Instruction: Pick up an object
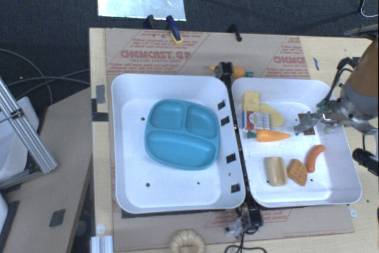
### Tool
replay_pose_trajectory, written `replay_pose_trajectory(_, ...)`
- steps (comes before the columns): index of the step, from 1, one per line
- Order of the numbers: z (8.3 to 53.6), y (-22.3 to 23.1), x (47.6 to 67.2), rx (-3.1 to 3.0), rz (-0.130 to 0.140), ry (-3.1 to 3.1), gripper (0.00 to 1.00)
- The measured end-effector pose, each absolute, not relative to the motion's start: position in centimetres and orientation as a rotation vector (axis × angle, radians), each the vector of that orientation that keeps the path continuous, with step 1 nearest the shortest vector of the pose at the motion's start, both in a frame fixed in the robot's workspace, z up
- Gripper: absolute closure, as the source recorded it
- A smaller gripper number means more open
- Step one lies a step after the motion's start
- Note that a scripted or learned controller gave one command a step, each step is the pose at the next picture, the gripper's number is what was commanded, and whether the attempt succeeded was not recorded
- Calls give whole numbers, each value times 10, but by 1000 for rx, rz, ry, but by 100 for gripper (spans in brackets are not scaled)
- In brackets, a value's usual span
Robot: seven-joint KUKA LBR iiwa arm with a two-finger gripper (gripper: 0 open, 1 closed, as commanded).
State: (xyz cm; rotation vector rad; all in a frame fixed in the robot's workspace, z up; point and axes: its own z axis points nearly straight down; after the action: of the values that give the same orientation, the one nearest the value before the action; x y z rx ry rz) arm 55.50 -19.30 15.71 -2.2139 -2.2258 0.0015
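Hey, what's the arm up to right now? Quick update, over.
Tool low over the right bin, nothing seen in it. Carrot lies just left of it, sausage just below. Nothing blocking.

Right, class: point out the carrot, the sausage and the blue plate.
carrot (pixel 272 135), camera view, middle of its orange body.
sausage (pixel 314 157), camera view, middle of its length.
blue plate (pixel 172 148), camera view, floor of its large compartment.
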Motion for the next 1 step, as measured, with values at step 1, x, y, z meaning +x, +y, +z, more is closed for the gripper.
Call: replay_pose_trajectory(1,95,-191,551,-2217,3,-2221,0)
